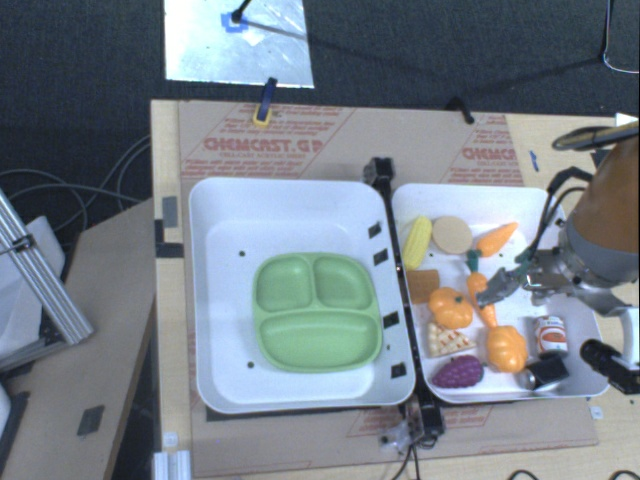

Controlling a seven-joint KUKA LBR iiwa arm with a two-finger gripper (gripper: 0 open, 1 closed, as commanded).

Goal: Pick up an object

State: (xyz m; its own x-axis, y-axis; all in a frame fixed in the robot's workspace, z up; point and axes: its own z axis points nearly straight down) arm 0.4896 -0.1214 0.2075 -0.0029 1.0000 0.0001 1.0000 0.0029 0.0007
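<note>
The right bin (520,200) holds several toy foods. At its far side lie a yellow corn cob (415,240), a round tan biscuit (451,234) and an orange carrot (497,236). Nearer are a brown cracker (422,285), an orange fruit (451,310), a second small carrot (481,290), a pale waffle wedge (449,341), purple grapes (457,372), another orange fruit (507,348), a small can (550,335) and a black piece (547,371). My gripper (499,284) reaches in from the right, low over the small carrot in the middle of this bin.
The left bin (215,268) carries a green divided plate (317,311). Black clips line the wall between the two bins (392,268). The grey arm body (605,233) hangs over the right bin's right rim. Cardboard lies under both bins.
</note>
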